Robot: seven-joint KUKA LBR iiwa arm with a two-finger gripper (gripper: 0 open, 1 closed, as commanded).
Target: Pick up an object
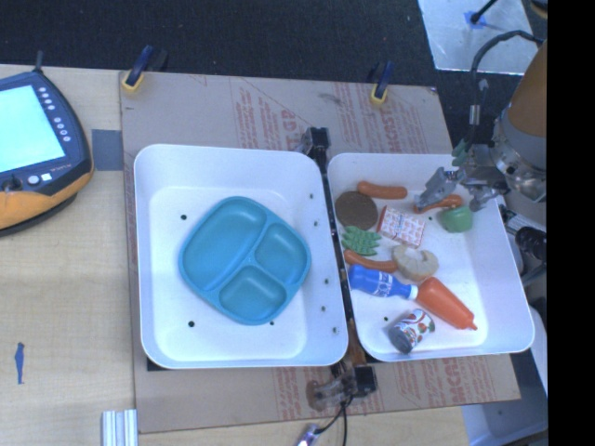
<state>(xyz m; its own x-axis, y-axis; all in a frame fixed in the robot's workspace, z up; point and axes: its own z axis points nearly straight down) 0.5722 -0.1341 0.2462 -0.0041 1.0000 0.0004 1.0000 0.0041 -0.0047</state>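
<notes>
Small crumpled can (410, 331) lies nearest, front of right bin (502, 340), label unreadable. Behind it: orange carrot (446, 304), blue tube (380, 282), tan bread-like piece (416, 263), red-white printed packet (402, 225), brown disc (356, 208), sausage (382, 190). Claw (450, 191) low at bin's far right, above green piece (456, 218); finger state unclear. Left bin (153, 249) holds blue compartment plate (244, 259).
</notes>
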